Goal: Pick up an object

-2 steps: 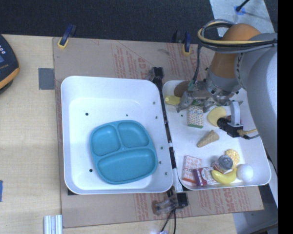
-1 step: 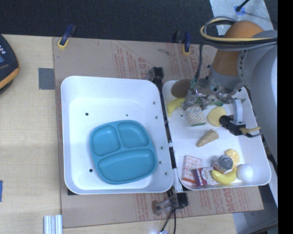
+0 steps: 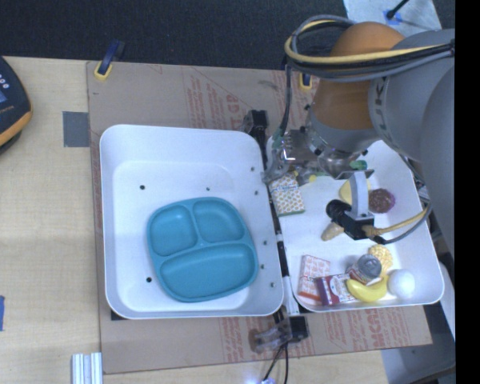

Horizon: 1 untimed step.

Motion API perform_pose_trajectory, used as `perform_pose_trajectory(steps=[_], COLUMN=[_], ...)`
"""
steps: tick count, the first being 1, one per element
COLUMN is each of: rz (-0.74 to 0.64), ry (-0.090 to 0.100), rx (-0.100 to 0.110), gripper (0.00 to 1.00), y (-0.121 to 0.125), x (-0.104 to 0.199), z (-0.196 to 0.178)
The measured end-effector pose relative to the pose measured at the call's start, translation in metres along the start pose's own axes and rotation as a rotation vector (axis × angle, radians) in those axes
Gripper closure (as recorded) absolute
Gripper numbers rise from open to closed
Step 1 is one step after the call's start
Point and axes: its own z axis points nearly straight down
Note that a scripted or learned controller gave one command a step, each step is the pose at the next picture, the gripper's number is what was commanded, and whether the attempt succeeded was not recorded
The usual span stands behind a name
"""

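You're seeing the gripper hovering over the right bin's left edge; can't tell whether it's open/closed. Patterned packet is sitting just beside it, frame-bottom side; blue plate lying well left.

This is a robotics lab bench. A grey industrial arm with an orange band reaches over a pale wooden bench top. On it, a cardboard sheet underlies two shallow bins. The white bin beside the gripper holds a blue divided plate. The second white bin, under the gripper, holds toy food such as a yellow banana. Well apart from the gripper, an orange-and-grey control pendant lies at the bench's edge.
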Motion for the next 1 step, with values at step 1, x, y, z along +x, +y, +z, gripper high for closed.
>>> perform_pose_trajectory(steps=[1], rz=[0.006], ry=[-0.003], rx=[0.006], gripper=[1.00], y=[-0.0488], x=[0.0220], z=[-0.0122])
